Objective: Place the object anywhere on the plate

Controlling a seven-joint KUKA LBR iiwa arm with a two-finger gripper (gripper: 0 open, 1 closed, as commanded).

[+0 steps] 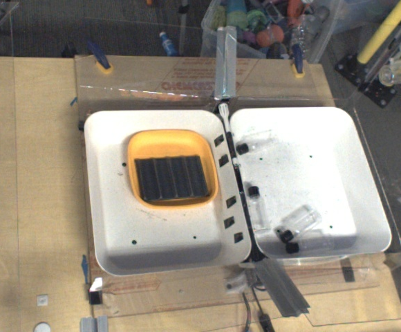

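An orange-yellow square plate [169, 141] rests in the left white bin [110, 220]. A dark, ribbed rectangular object [171, 178] lies flat on the plate and covers most of its middle and front. In the right white bin [339, 158] a clear plastic piece with a black cap [299, 222] lies near the front. A second clear piece with a black end [253, 144] sits by the bin's back left corner. A small black-tipped clear item [253, 192] lies close to the divider.
A ridge with black marks [229, 185] separates the two bins. Behind them lies a clear taped sheet [187, 85] with a grey upright bar [225, 64]. A tub of colourful toys [269, 9] stands at the back. Wooden benchtop [28, 185] spreads to the left.
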